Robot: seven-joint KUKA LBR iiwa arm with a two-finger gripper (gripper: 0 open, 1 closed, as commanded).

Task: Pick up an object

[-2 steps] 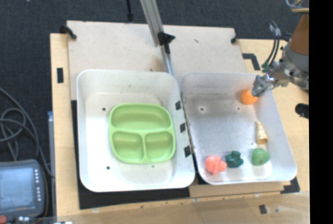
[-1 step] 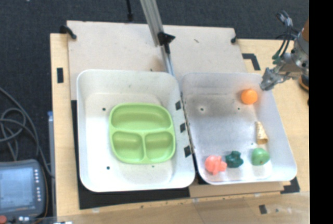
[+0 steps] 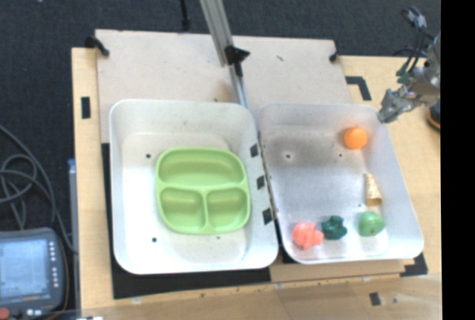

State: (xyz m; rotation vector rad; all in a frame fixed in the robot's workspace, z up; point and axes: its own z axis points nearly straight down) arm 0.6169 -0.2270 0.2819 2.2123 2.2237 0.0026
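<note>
The gripper point(image 3: 391, 109) hangs at the far right corner of the right bin point(image 3: 315, 134), just at its rim, and whether its jaws are parted or closed I cannot tell; nothing shows between them. Nearest to it, an orange ball point(image 3: 355, 137) sits in that same far right corner. Along the right wall lies a tan cone point(image 3: 371, 190), and just below it a green ball point(image 3: 371, 223) near the front right corner. Along the front edge, a dark green toy point(image 3: 334, 227) lies beside a pink-orange toy point(image 3: 307, 234). In the left bin point(image 3: 133, 133), a green divided plate point(image 3: 202, 189) rests at its middle.
</note>
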